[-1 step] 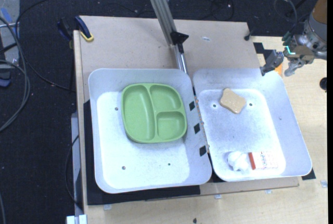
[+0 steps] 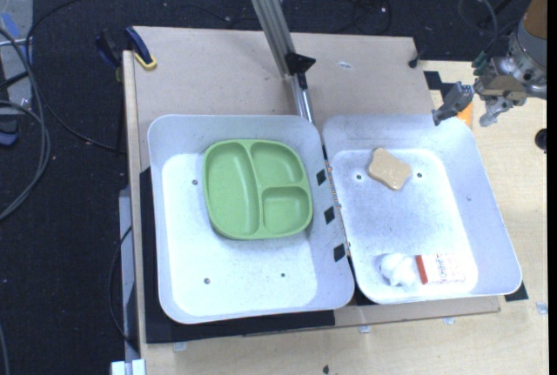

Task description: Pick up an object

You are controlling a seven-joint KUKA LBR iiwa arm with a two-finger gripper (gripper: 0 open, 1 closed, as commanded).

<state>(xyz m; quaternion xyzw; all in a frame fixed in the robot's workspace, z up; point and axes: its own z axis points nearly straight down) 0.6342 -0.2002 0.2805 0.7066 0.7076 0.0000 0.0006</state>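
1. Camera view: hand point(image 2: 471, 103), fingers spread and holding nothing, hovers beyond the right bin's point(image 2: 487, 217) far right corner.
2. Tan sponge point(image 2: 389, 168) lies near that bin's far edge; green plate point(image 2: 258, 189) occupies the left bin point(image 2: 174, 277).
3. Advice: centre above the sponge, then descend straight.

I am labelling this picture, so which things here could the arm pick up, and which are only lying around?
For the job:
tan bread-shaped sponge
crumpled white wad
flat white packet with red end
green divided plastic plate

Lying about:
yellow-tipped clamp
grey metal pole
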